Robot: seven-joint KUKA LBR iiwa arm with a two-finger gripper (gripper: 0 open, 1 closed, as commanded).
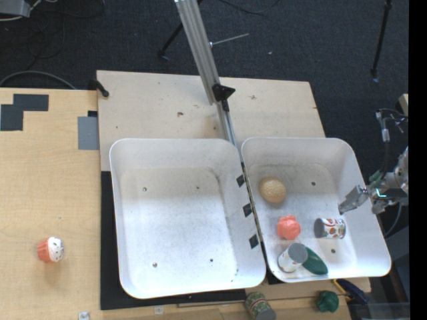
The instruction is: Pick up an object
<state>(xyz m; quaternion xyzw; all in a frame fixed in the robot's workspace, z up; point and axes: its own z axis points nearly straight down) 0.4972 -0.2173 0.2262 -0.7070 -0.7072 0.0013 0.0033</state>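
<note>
The right bin holds a tan ball, a red-orange lump, a small red-and-white can on its side, and a white cup touching a dark green piece. My gripper hangs over the bin's right rim, to the right of and slightly above the can. Its two fingers stand apart, open, with nothing between them.
The left bin sits beside the right one, with a row of black clips along the shared wall. A slanted metal rail rises behind the bins. An orange-and-white toy lies on the wooden bench at left. A green object and a can lie below the bins.
</note>
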